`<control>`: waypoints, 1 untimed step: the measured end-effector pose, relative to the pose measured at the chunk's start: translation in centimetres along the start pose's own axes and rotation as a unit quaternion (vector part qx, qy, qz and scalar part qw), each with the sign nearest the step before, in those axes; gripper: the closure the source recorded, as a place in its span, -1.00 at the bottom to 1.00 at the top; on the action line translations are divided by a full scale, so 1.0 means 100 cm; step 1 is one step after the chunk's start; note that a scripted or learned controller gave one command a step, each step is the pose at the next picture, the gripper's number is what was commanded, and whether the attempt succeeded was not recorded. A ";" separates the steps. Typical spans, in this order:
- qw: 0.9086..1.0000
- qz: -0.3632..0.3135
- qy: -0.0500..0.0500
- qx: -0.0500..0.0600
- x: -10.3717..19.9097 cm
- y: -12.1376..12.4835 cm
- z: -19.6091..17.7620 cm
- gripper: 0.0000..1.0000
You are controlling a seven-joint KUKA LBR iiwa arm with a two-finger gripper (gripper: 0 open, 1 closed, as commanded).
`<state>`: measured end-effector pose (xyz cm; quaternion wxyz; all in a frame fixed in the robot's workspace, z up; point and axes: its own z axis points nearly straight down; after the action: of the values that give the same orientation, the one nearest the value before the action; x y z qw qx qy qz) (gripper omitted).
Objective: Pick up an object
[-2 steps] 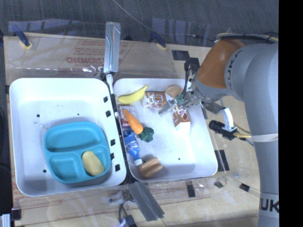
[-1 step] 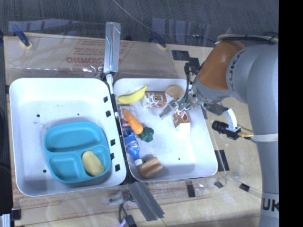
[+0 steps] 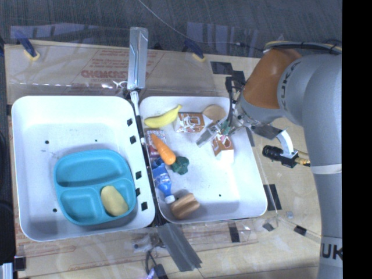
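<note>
My gripper (image 3: 214,135) is low in the right bin (image 3: 250,182), near its back right corner, and it stands open. One grey finger (image 3: 204,138) points toward the bin's middle. The other is by the top of a small brown and white carton (image 3: 223,147), which lies just in front of the gripper. A brown snack packet (image 3: 190,122) and a round tan piece (image 3: 213,112) lie just behind it. I see nothing held between the fingers.
A banana (image 3: 162,117), an orange carrot (image 3: 164,150), green broccoli (image 3: 181,165), a blue bottle (image 3: 162,180) and a bun (image 3: 185,205) lie along the right bin's left side. In the left bin (image 3: 35,127), a blue tray (image 3: 87,173) holds a yellow potato (image 3: 114,200).
</note>
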<state>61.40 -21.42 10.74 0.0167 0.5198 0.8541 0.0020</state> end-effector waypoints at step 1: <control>0.998 0.060 0.012 0.011 -0.020 0.042 0.003 -1.00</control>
<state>66.07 -21.23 10.60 0.0001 0.5705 0.8213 0.0000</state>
